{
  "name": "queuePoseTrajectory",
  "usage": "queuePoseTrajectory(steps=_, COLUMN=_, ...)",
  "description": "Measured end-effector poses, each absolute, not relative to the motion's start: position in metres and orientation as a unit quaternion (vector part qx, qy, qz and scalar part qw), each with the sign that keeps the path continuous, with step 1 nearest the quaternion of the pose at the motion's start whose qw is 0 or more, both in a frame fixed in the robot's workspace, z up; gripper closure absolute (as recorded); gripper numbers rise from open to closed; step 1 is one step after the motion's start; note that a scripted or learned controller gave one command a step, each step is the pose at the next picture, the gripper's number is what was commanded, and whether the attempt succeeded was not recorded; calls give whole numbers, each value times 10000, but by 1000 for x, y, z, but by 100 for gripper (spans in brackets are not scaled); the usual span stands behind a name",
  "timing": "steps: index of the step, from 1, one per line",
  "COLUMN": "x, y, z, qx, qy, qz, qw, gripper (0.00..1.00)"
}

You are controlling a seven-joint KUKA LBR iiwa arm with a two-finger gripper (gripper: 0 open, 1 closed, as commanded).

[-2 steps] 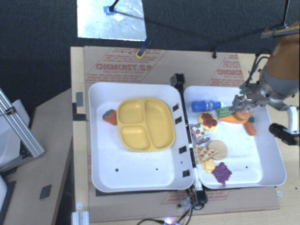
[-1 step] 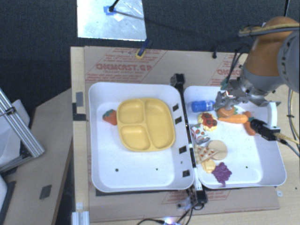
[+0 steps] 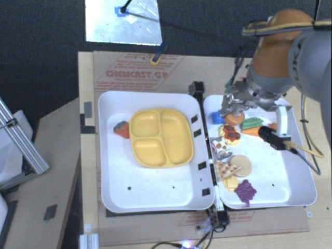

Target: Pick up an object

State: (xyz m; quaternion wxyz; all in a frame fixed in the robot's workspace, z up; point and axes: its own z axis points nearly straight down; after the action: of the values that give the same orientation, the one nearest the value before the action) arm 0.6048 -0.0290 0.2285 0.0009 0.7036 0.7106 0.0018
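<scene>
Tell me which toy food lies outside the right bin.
The strawberry. It lies alone in the left bin, beside the yellow tray; all the other toy foods are piled in the right bin.

Pincer (image 3: 232, 109) low over toy food (image 3: 233, 119) in right bin (image 3: 290, 183).

Toy food (image 3: 233, 157) crowds the right bin's (image 3: 290, 183) left side — its right half lies open.
</scene>
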Motion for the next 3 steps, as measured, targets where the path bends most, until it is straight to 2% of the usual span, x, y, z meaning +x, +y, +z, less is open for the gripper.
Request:
queuePoseTrajectory(steps=1, x=619, y=17, z=220, qx=7037, qy=7105, qz=16, qw=6, gripper=100)
queuePoseTrajectory(steps=2, x=621, y=67, z=234, qx=7041, qy=7101, qz=18, qw=5, gripper=100)
queuePoseTrajectory(steps=3, x=618, y=61, z=215, qx=7068, qy=7074, qz=-3, qw=1, gripper=100)
